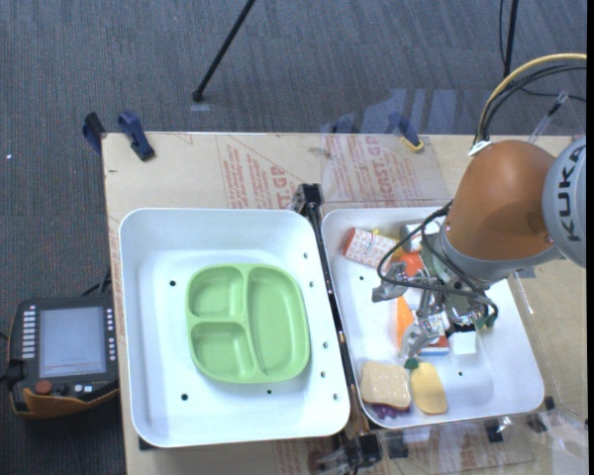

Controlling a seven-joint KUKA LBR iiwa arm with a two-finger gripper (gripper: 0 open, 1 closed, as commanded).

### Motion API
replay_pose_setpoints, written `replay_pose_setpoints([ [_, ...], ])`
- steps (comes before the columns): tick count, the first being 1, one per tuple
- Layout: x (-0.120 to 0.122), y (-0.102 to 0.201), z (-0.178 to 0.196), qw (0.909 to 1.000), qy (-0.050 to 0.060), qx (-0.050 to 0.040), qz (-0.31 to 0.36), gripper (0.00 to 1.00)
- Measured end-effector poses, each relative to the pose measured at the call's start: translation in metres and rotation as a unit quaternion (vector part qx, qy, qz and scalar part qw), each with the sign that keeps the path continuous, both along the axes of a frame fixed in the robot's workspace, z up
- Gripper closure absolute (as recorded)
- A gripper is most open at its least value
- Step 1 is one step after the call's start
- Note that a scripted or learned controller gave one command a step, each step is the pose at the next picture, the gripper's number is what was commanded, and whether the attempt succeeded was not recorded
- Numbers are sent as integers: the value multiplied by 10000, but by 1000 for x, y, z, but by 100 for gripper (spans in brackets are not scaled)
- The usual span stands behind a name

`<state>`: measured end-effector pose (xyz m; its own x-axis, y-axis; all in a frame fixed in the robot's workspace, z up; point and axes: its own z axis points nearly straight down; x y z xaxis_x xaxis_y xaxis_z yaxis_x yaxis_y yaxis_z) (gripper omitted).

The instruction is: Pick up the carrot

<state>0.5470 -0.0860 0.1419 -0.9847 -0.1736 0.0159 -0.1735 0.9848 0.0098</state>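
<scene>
One gripper (423, 327) hangs low in the right bin (510, 389), pointing down beside the carrot (404, 318). I cannot tell how the jaws stand — wires and metal parts crowd that spot, and it is too small to see.

The carrot is an orange strip lying in the middle of the right bin, just at nine o'clock from the gripper, close enough that they may touch. I think the arm (500, 206) is low there because it is trying for the carrot.

Other food sits close by. A sandwich (385, 385) and a yellow piece (431, 390) lie at six o'clock. A red and white box (365, 246) lies at eleven o'clock. These could get bumped.

The left bin (144, 404) holds a green tray (248, 323) at nine o'clock, well apart.
</scene>
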Motion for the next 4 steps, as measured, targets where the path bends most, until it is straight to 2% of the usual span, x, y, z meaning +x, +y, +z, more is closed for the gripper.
replay_pose_setpoints([
  [1, -11, -1, -51, 9943, -126, -38, -1058, 0],
  [2, -9, 0, -41, 9946, -135, -38, -1029, 100],
  [3, -45, 40, 68, 9850, -125, -38, -1719, 100],
  [4, -52, -27, -30, 9549, -35, -61, -2968, 100],
])
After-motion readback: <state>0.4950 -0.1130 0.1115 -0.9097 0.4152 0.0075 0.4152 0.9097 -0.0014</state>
